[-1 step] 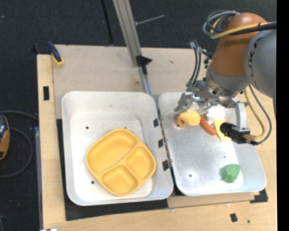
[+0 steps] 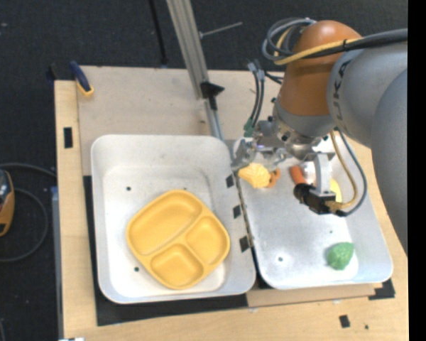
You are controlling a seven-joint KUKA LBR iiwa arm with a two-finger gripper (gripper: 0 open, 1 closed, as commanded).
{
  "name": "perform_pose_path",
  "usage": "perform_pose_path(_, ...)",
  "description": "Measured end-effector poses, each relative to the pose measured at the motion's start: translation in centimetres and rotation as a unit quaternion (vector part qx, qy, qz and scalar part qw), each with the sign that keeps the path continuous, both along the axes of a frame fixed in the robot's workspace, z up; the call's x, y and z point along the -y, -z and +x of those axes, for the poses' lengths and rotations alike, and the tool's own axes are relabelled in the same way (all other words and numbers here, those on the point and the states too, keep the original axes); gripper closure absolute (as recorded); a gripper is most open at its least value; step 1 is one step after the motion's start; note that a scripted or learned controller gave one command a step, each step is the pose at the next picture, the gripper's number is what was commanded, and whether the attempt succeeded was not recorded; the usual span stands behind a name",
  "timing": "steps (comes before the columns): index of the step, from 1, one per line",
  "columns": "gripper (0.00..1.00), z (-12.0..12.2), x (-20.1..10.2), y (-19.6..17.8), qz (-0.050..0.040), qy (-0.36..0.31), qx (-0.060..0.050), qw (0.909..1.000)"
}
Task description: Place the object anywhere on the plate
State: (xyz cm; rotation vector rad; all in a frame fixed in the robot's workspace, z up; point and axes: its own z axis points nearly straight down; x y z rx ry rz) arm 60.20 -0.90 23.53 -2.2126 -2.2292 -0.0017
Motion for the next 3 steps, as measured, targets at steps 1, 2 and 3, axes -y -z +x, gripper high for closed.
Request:
perform_pose_path(1, 1.00, 1.2, -5.4, 0.8, -0.0001, 0.000, 0.000, 1.0000)
perform_pose_path(2, 1.00, 2.5, -9.9, 0.0, 0.0002, 0.000, 0.001, 1.0000)
perform_pose_path(3, 0.00, 2.4, -9.6, 0.1, -0.0007, 0.002, 0.000, 1.0000)
